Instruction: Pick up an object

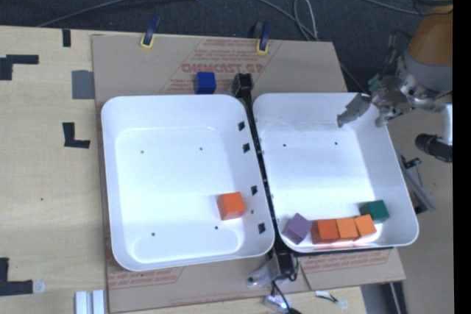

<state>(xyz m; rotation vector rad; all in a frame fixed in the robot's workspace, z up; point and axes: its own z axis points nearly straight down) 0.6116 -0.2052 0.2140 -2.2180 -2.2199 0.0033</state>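
My hand (355, 111) is blurred; grip state indeterminate. Right bin (383, 158): four blocks. Left bin (118, 158): one orange block (231, 205).

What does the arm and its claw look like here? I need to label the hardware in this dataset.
The arm is rounded, with an orange-tan band above a grey wrist section. Below it sits a cluttered metallic grey head, and the claw juts from it as slim grey fingers. A dark cable hangs beside the wrist.

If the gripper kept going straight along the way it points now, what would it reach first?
Probably the bare white floor of the right bin. The gripper hangs over that bin's upper right corner, angled down and leftward, away from the blocks; depth is hard to judge.
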